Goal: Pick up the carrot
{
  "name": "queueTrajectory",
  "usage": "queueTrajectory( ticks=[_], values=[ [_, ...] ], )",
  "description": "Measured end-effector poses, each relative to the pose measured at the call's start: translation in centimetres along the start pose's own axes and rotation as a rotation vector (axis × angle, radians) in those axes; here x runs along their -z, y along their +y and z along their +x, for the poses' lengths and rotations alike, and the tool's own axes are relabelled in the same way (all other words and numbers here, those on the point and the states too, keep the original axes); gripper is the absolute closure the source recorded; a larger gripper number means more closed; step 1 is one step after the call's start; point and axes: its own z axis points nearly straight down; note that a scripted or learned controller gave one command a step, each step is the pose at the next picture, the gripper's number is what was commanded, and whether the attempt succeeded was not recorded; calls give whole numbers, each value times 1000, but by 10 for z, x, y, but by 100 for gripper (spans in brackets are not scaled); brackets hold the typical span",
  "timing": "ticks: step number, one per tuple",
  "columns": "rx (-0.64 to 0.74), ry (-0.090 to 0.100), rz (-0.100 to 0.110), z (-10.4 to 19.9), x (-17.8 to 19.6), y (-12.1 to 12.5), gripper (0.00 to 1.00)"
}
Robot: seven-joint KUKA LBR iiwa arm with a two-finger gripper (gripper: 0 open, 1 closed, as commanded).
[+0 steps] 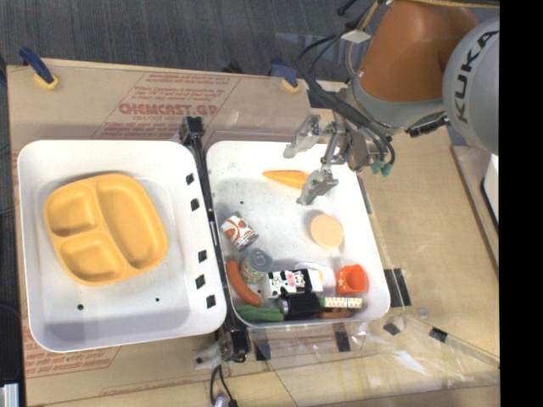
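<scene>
Cardboard-covered bench, two white bins. Right bin: small clutter along near wall, well below pincer. Pincer hangs over far end, fingers spread wide, nothing between them. Carrot lies flat just left of lower fingertip

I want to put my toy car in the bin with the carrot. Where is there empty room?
There is a bare patch in the middle of the right bin, between the carrot, the small can and the round biscuit. The near edge is crowded with the sausage, orange cup and other toys.
</scene>
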Motion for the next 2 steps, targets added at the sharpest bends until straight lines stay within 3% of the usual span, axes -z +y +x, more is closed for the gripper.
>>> queueTrajectory(
  ticks=[1,2],
  values=[
    [-4,9,-2,-51,-84,-58,0],
    [18,8,-4,-58,-197,-86,0]
  ],
)
